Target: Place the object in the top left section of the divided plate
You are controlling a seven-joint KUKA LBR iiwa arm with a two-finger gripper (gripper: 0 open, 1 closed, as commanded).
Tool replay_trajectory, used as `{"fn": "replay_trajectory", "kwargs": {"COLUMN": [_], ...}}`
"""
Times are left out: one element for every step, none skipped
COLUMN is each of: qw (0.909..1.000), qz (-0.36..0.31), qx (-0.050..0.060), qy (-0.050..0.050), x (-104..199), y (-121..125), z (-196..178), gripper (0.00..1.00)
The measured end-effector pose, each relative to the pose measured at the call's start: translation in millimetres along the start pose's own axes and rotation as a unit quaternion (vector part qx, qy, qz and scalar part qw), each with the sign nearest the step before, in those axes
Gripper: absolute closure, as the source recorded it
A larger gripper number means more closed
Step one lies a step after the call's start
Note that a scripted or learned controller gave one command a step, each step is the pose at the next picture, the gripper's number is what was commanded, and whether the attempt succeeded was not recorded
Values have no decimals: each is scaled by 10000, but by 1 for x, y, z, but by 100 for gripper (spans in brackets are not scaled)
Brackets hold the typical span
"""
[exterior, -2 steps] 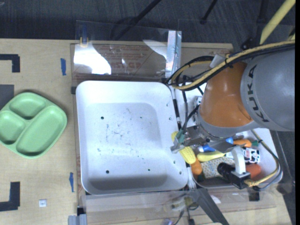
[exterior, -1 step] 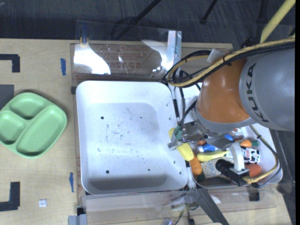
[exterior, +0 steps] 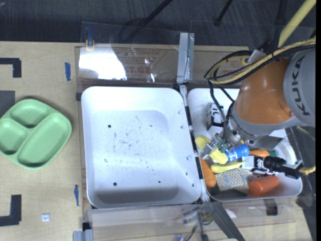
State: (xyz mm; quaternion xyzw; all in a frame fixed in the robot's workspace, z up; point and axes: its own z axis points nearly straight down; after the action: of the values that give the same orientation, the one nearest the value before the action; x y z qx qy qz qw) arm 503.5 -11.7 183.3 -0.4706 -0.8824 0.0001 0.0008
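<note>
The pincer (exterior: 220,145) is down among the toys in the right bin (exterior: 295,189); whether it is spread or pinching anything, I cannot tell. Beneath it lie a yellow banana (exterior: 219,157), a blue bottle (exterior: 236,152) and an orange carrot (exterior: 207,173). The banana looks light, stiff and smooth, best taken across its middle. The green divided plate (exterior: 34,132) sits well apart on the counter (exterior: 40,64).
</note>
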Motion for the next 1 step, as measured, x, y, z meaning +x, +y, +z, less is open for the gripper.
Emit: {"fn": "replay_trajectory", "kwargs": {"qw": [9957], "qz": [-921], "qx": [-9], "qy": [-9], "x": [52], "y": [43], "z": [0], "gripper": [100]}}
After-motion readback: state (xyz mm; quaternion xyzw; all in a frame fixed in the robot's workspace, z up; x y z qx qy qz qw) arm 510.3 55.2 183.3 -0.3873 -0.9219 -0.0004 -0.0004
